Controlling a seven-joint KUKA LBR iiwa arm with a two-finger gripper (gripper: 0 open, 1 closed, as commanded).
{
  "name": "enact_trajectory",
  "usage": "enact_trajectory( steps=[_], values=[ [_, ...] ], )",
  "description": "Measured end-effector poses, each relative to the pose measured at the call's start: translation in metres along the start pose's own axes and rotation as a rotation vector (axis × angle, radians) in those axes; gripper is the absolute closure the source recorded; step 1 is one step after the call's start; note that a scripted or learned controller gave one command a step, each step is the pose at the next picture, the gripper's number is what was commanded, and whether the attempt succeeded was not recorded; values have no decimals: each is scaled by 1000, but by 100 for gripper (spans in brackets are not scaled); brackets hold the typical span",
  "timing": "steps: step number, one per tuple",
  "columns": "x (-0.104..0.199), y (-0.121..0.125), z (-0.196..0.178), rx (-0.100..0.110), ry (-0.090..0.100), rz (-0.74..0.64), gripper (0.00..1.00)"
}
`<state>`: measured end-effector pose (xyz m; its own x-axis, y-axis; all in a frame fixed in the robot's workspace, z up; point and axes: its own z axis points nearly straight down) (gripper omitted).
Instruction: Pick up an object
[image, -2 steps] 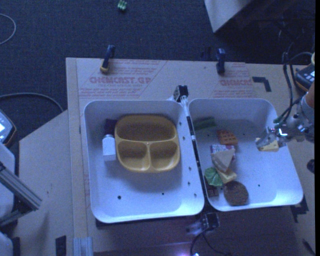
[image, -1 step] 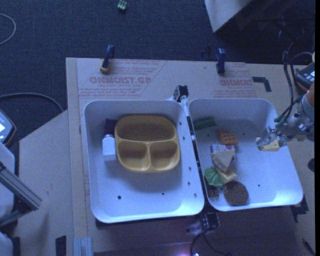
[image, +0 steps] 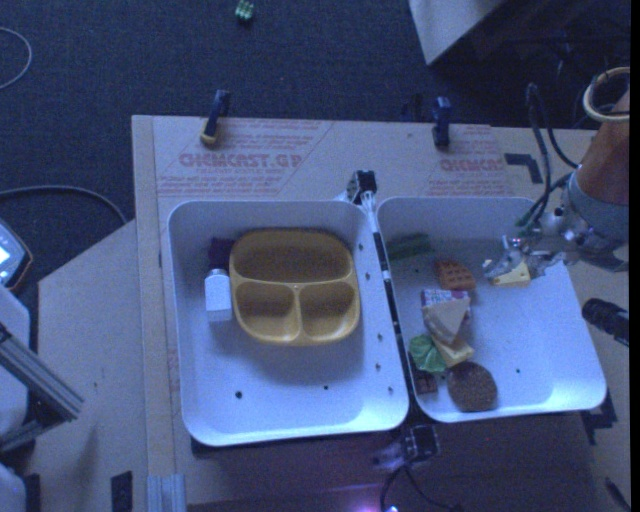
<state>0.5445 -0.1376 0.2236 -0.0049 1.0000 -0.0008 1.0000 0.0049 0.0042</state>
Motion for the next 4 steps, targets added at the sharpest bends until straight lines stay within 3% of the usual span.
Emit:
enact_trajectory(
  steps=[1, 2, 3, 4],
  values=[
    [41, 17, 1, 1, 0, 0, 100],
    [86, 53, 6, 0, 1, -1, 100],
    [134, 70, -7, -1, 1, 0, 100],
    [164, 85, 9, 1, 0, 2, 100]
  ],
)
